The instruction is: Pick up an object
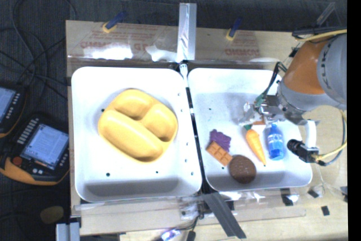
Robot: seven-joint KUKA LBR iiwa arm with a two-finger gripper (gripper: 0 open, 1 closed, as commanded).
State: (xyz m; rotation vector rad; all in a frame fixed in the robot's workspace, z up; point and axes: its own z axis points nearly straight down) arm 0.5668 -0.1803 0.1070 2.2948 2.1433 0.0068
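In the right bin (225,87) lie an orange carrot (255,144), a small blue bottle (275,143), a purple bunch of grapes (220,139), an orange waffle piece (219,153) and a brown round cookie (242,169). My gripper (252,114) hangs low over the right bin, just above the carrot's top end and left of the bottle's cap. Nothing can be seen held in it. A large yellow bread-like lump (137,124) fills the middle of the left bin (90,178).
The arm (310,79), with its orange band, comes in from the right over the right bin's far corner. A centre wall (192,121) divides the two bins. Cables and a handheld controller (39,147) lie on the floor at the left.
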